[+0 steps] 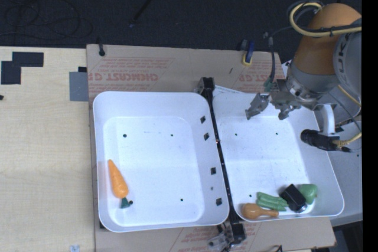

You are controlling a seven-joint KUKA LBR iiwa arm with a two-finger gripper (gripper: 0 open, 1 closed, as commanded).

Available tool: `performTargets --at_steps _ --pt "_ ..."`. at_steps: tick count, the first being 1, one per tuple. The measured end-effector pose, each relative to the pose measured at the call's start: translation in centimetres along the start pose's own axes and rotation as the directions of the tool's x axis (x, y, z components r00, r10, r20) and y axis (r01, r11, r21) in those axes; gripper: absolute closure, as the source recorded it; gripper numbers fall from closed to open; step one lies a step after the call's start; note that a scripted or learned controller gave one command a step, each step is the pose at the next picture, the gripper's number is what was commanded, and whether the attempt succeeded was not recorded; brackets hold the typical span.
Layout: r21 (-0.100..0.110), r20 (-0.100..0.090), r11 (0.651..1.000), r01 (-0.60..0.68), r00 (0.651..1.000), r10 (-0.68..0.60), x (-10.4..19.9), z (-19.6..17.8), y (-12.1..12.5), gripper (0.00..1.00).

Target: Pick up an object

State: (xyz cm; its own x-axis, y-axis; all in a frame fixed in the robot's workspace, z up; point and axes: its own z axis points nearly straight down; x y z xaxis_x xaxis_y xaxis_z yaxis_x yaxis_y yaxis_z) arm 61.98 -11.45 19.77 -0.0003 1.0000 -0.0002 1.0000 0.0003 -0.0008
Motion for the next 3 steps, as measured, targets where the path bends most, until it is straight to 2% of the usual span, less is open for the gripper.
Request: performTargets --at_steps 1,2,3 --pt "0.001 0.0 1.0 0.0 1.0 0.0 -0.1 -1.0 0.0 1.0" --pt "-0.009 -0.001 1.0 0.005 1.0 -0.005 4.8 -9.5 2.6 1.0" --pt "0.004 0.001 1.0 -0.002 1.0 0.002 2.2 -7.0 1.6 1.0"
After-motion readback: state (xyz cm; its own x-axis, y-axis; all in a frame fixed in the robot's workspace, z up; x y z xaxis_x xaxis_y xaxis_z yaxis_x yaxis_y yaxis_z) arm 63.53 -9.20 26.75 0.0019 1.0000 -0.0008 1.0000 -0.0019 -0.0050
